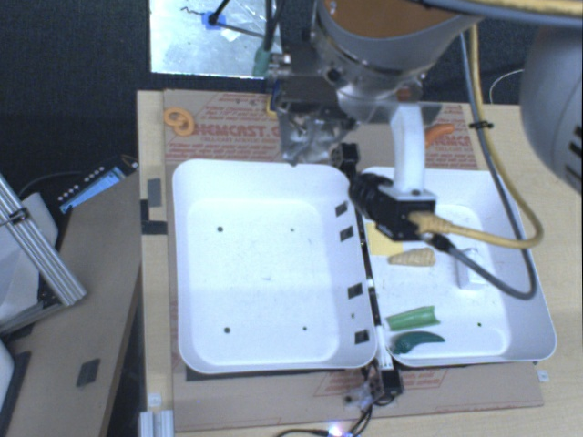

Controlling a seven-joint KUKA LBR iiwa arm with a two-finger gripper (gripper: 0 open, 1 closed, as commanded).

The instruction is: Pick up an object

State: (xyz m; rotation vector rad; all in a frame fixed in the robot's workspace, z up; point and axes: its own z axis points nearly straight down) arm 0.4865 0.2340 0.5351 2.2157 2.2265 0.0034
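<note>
Can't tell if the pincer (pixel 308 144) is clenched or released. I'd center it over the green piece (pixel 412 317), away from the bin wall.

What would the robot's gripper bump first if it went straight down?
Probably the far rim of the left shallow white plastic bin, near its right corner. The gripper hangs about there, but depth is unclear; it might land on the printed cardboard behind instead.
</note>
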